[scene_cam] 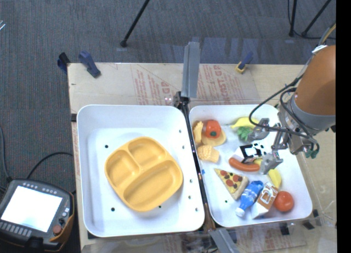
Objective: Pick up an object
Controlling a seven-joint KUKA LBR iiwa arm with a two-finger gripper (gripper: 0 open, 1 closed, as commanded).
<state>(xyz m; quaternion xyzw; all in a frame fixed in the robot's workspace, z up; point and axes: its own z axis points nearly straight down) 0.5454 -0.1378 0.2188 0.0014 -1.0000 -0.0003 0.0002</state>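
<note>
The right bin (305, 183) holds several toy foods. Among them are a red sausage (243, 164), a pizza slice (232, 180), a black-and-white box (250, 151), a banana (241, 121), a blue bottle (249, 196), a small carton (265, 198) and a red tomato (283, 201). My gripper (265, 146) hangs low over the right half of this bin, just right of the black-and-white box and the sausage. Its two fingers stand apart, one toward the banana and one toward a yellow piece (275, 178). Nothing is held between them.
A yellow divided plate (143, 173) lies in the left bin (90, 136). At the right bin's left wall sit a red-topped bun (213, 131) and a waffle piece (208, 153). A grey post (191, 73) stands behind the divider. A tablet (34, 208) sits at the lower left.
</note>
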